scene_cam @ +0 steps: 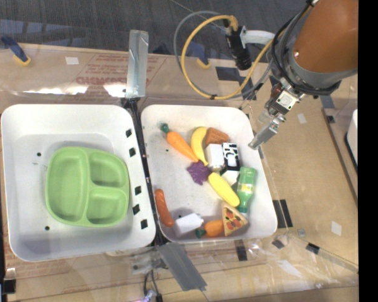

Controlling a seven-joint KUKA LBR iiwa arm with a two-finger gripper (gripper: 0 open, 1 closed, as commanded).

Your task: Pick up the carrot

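One gripper point(263, 134) hangs over the right bin's point(152, 126) far right corner, touching nothing; whether its claw is spread, I cannot tell. The carrot point(178, 143) lies well to its left in that bin.

The shallow white plastic right bin point(152, 168) serves as landmark. In its far left part lies the orange toy carrot point(179, 145); a yellow toy banana point(199, 144) lies just right of that (nearly touching). Left of this bin, a green divided plate point(87, 185) sits in the neighbouring bin point(12, 168).

Bright, even overhead light; sharp.
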